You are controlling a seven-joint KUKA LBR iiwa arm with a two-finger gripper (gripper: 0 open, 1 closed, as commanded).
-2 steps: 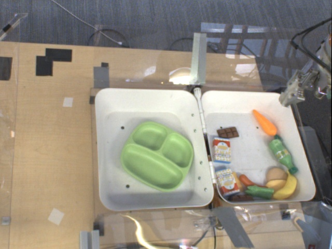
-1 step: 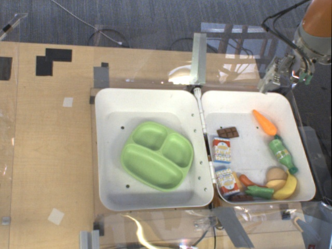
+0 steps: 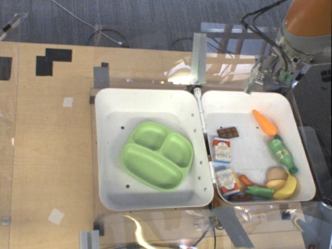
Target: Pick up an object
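1. At the upper right, above the far rim of the right bin [image 3: 295,119], the hand [image 3: 268,74] hangs from the grey arm with its orange band [image 3: 307,12]. Its fingers point down toward the bin's back edge; I cannot tell how far apart they stand, and I see nothing between them.
2. In the right bin, an orange carrot [image 3: 264,122] lies near the back, with a green bottle [image 3: 282,153] just in front of it.
3. A brown chocolate bar [image 3: 227,133] lies toward the bin's left side, and two small cartons [image 3: 222,152] sit in front of it along the left wall.
4. In the near right corner, a banana [image 3: 287,187], an egg-shaped item [image 3: 276,175] and a green vegetable [image 3: 258,191] crowd together.
5. In the left bin [image 3: 111,118], a green divided plate [image 3: 157,154] rests alone.
6. Both bins sit on the pale wooden counter [image 3: 46,154].
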